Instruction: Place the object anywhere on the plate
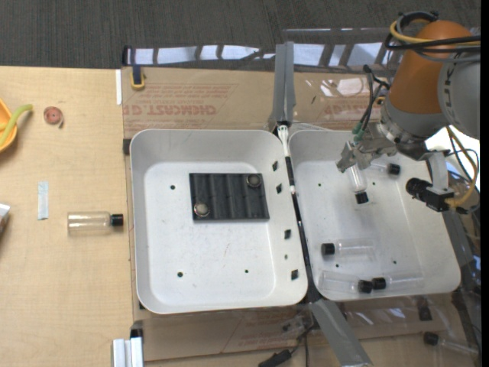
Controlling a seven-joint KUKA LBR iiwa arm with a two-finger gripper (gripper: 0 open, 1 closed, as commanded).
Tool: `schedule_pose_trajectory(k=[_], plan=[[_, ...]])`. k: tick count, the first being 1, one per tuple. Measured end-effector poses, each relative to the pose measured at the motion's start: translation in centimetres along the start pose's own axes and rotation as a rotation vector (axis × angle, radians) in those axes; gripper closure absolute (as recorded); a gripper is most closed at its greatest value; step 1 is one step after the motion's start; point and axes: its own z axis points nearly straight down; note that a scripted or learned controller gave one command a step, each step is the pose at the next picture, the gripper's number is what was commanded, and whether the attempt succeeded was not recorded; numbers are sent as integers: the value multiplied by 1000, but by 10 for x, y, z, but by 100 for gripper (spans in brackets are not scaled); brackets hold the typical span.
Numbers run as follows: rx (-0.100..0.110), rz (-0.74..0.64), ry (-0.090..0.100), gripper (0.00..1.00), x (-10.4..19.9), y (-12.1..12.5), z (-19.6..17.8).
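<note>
dark grey carpet along the top, pale wood worktop (61, 281) below, two shallow white bins side by side on brown cardboard.

clear vial with black cap (357, 184) hanging cap-down between the jaws of the gripper (356, 171), above the upper middle of the right bin (428, 274). jaws narrow, closed on the vial's upper end. vial near upright, slightly tilted, cap toward the bin floor; cannot tell whether raised or touching.

black ribbed plate (228, 197) flat in the left bin (153, 274), centre-top area, well apart from the held vial, across the divider between bins. two small round silver pieces on the plate: one at upper right corner (253, 180), one at lower left (201, 209).

grey arm with orange band (428, 56) entering from the right, wrist over the right bin's upper part, yellow and black cables looped around it.

other clear vials lying in the right bin: one with black cap near the middle-low floor (345, 248), another along the front wall with black caps beside it (376, 284). small black piece near the upper right (393, 170).

outside the bins, on the wood: clear vial with black cap lying on its side (93, 221), just left of the left bin. small pale strip (43, 200) further left. red-brown disc (52, 115) higher up. orange and yellow-green item at the left edge (9, 125), cut off.
</note>
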Motion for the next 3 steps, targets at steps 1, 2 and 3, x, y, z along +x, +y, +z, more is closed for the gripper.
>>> schedule_pose_trajectory(k=[1, 2, 3], plan=[[1, 127, 1, 100, -76, -30, 30], [0, 393, 0, 100, -116, -9, -89], [2, 143, 2, 100, -50, -94, -35]])
